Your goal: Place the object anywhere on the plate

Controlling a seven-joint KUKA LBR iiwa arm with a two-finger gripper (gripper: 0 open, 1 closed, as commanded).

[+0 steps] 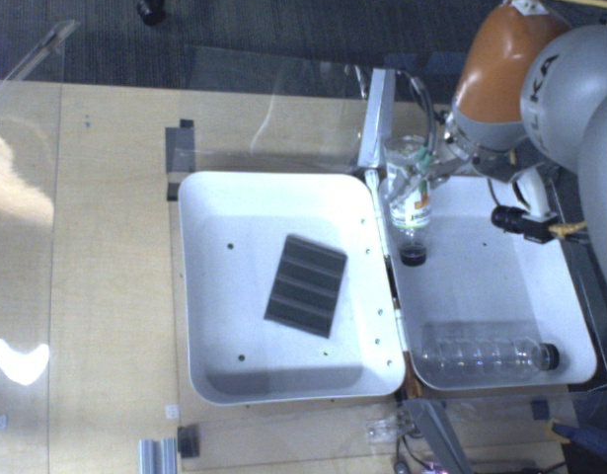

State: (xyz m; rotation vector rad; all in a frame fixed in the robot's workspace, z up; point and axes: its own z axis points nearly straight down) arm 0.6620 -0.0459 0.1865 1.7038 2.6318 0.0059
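A dark grey ribbed rectangular plate (305, 285) lies flat in the middle of the left bin (214, 363). My gripper (418, 169) hangs over the far left corner of the right bin (569, 294), beside the divider between the bins. It is shut on a small clear plastic bottle (410, 205) with a label, which hangs cap down between the fingers. The bottle's black cap (413, 256) sits just above the bin floor. The bottle is to the right of the plate, past the left bin's right wall.
A second clear bottle (481, 354) with a dark cap lies on its side along the near wall of the right bin. A metal post (374, 117) stands behind the bins at the divider. Black cabling (525, 222) hangs off the wrist.
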